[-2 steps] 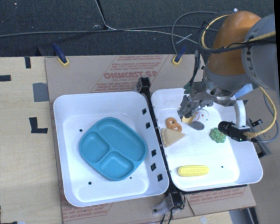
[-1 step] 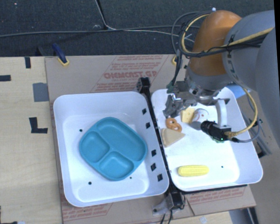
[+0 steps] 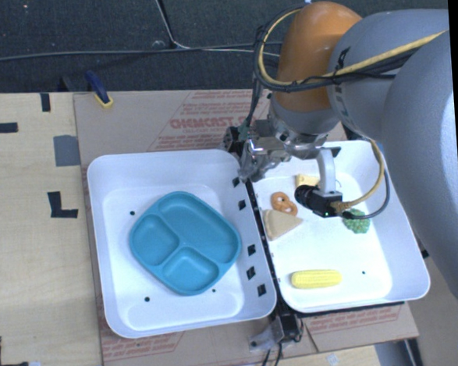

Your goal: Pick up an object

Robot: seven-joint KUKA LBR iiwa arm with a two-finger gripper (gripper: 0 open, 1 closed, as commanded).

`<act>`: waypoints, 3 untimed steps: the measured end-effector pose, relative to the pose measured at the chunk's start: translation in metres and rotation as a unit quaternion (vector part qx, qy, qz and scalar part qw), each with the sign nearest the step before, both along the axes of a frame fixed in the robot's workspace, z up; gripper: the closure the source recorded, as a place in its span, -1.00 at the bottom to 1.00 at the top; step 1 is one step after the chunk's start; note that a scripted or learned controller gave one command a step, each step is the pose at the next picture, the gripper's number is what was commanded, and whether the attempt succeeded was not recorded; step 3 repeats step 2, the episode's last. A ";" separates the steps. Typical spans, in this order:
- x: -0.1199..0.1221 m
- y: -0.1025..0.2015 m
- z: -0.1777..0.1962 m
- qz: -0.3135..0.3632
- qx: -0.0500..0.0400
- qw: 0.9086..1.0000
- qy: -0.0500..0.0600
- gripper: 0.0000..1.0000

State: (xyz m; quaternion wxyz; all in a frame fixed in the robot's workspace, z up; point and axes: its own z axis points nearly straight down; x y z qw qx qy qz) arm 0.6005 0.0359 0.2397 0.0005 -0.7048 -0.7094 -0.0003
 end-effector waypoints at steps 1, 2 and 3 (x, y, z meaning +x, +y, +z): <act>0.014 0.051 -0.016 0.000 -0.001 1.000 0.001 1.00; 0.013 0.048 -0.015 -0.002 -0.001 1.000 0.001 -1.00; 0.013 0.048 -0.015 -0.002 -0.001 1.000 0.001 -1.00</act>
